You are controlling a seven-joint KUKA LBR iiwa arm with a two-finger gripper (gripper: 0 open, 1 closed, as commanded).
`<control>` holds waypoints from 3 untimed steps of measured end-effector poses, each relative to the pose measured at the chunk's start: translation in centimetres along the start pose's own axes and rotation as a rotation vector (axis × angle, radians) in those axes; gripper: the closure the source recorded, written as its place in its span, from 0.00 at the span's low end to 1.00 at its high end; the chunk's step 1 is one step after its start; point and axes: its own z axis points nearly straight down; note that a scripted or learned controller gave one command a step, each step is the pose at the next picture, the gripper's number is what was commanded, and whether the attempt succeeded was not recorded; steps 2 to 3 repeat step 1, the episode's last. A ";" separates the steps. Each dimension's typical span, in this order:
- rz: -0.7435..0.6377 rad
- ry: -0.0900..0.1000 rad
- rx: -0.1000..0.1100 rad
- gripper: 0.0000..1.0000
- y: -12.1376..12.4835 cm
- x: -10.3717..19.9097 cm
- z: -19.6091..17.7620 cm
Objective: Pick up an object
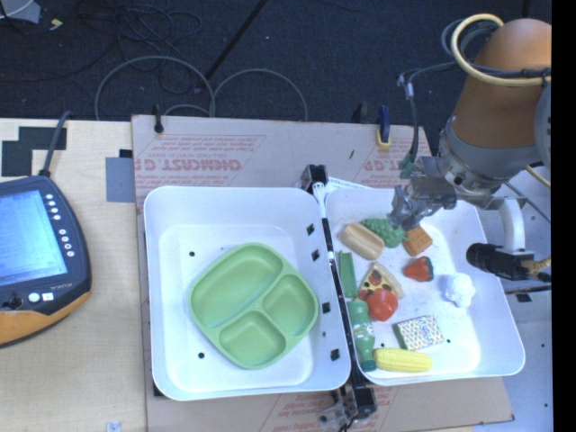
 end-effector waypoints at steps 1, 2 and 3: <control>-0.008 0.001 -0.018 1.00 -5.0 10.0 -9.8; -0.008 0.001 -0.018 1.00 -5.0 10.0 -9.8; -0.008 0.001 -0.018 1.00 -5.0 10.0 -9.8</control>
